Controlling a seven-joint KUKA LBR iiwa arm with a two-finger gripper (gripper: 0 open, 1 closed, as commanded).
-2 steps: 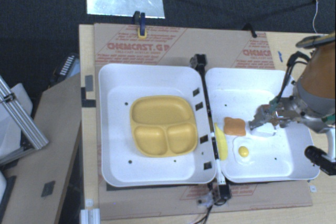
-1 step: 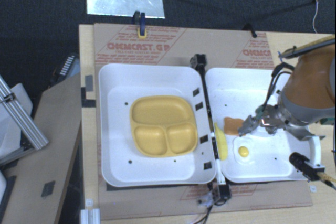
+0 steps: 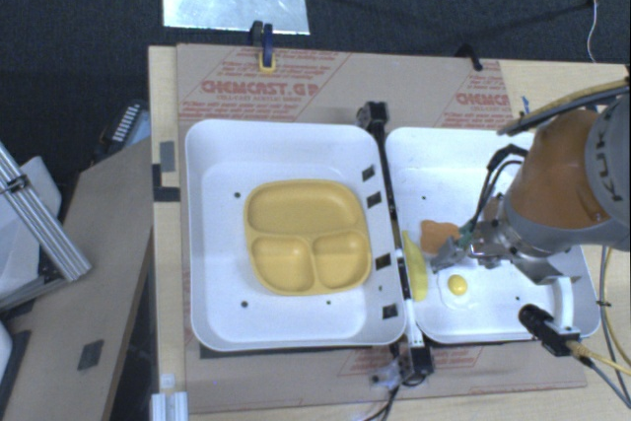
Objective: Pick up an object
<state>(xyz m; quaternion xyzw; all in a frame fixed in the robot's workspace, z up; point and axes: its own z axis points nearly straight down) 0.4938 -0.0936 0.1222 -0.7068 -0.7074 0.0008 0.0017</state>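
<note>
Seemingly lined up for a grab, the pincer [image 3: 455, 249] hangs low in the right bin [image 3: 434, 153] just beside the orange piece [image 3: 438, 234], with the fried egg [image 3: 456, 288] nearby, though I cannot tell its spread.

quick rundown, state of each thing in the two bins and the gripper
yellow divided plate: lies flat, right way up, in the left bin, nothing in its compartments
fried egg toy: lies flat, yolk up, on the floor of the right bin
orange piece: rests in the right bin, just left of the gripper
yellow piece: lies against the right bin's left wall
gripper: low over the right bin, between the orange piece and the egg
</note>
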